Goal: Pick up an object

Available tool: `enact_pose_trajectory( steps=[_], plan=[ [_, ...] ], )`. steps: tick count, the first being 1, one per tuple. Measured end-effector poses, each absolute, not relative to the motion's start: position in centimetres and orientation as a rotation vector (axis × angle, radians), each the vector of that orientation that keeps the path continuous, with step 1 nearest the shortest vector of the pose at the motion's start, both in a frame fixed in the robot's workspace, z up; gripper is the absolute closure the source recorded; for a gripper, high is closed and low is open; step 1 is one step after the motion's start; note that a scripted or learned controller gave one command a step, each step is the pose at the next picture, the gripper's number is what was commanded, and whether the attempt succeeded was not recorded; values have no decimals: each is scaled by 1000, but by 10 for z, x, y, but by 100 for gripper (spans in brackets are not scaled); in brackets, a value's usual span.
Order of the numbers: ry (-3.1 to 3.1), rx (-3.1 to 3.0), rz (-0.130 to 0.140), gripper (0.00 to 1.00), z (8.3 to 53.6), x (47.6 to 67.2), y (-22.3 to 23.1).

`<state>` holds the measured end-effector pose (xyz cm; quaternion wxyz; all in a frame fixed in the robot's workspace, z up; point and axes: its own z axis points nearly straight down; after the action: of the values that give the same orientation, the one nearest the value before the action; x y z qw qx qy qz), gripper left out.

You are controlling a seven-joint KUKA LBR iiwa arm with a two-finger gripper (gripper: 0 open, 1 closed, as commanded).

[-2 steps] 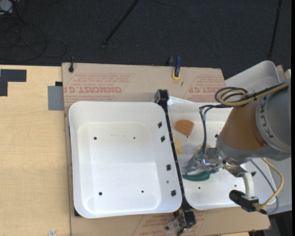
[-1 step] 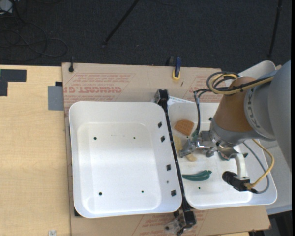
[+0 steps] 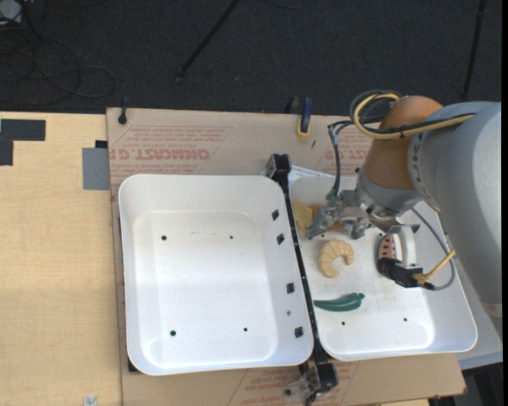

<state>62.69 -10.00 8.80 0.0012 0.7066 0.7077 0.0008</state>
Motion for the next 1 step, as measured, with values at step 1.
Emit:
enact_pose_trajectory(
  steps=[1],
  plan=[
    [2225,2220,-1,0,88,644,-85]
  ],
)
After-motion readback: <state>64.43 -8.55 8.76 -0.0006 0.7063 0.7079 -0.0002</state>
